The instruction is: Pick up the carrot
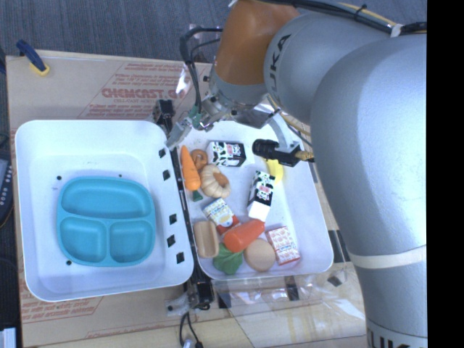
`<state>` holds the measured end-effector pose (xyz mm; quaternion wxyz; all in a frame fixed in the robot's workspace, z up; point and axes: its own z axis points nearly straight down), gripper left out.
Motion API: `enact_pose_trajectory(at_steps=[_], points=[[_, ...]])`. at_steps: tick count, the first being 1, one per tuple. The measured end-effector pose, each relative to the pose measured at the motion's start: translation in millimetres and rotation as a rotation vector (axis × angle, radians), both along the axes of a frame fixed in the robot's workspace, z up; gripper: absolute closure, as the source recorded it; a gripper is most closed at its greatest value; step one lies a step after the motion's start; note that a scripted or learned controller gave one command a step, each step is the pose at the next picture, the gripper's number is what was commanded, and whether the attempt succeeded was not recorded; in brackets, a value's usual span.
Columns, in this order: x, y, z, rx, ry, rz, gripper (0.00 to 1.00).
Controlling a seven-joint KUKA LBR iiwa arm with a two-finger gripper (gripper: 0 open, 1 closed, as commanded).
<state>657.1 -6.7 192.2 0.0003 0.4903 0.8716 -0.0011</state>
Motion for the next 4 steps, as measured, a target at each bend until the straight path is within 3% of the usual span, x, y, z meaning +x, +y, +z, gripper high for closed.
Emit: enact_pose_trajectory(at_steps=[1, 2, 3, 4], points=[[-1.7, 69.3, -0.2, 0.002, 0.000, -0.465, 0.00], [-0.7, 102.9, 58.3, 0.001, -0.001, -0.736, 0.00], [-3.4, 150.8, -24.8, -0.005, 0.009, -1.116, 0.00], [-0.6, 129.8, 44.1, 0.001, -0.001, -1.298, 0.00]])
